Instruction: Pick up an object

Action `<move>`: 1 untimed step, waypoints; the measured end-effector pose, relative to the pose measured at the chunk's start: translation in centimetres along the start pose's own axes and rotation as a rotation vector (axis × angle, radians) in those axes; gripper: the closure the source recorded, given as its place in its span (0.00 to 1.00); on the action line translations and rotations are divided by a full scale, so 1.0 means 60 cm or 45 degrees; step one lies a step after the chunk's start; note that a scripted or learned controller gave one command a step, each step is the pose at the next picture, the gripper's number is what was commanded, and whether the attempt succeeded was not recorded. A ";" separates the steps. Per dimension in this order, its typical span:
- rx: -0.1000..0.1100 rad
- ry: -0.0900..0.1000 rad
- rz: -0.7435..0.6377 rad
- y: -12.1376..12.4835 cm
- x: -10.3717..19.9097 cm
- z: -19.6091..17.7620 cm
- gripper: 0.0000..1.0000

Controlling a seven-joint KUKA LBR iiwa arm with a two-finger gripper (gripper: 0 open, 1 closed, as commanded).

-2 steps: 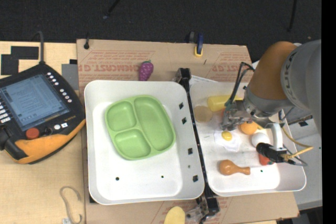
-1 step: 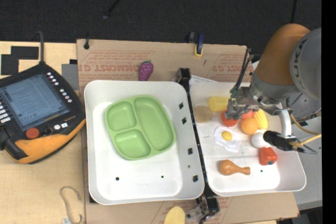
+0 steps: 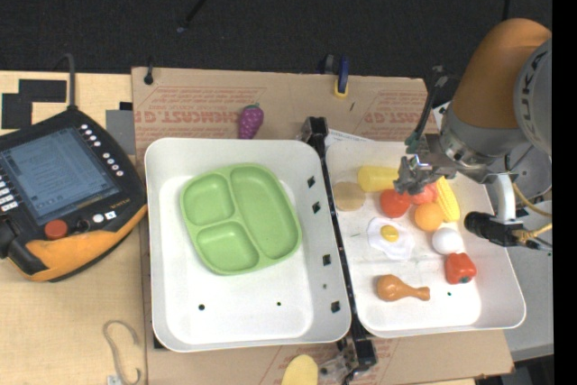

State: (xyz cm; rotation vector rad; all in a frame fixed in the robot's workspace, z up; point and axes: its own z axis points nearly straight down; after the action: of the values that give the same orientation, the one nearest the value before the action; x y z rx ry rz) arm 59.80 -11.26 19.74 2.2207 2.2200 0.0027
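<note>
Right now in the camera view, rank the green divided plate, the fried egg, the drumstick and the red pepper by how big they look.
1. green divided plate
2. drumstick and fried egg: look alike, not ranked
3. red pepper

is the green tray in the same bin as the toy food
No, the green tray lies in the left bin, while the toy food is in the right bin.

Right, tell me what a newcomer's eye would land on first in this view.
First, the bright green divided plate lying alone in the left white bin. Next, the heap of toy food in the right white bin: a tomato, a fried egg, a drumstick and a red pepper. The arm's pincer hangs just above the tomato, under the orange band.
</note>
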 end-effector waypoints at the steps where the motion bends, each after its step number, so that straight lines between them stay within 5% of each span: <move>1: 0.001 0.000 0.000 0.001 -0.002 -0.053 1.00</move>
State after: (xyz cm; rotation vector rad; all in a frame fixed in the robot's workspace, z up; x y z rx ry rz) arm 59.83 -11.41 22.94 2.2209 2.2207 0.0019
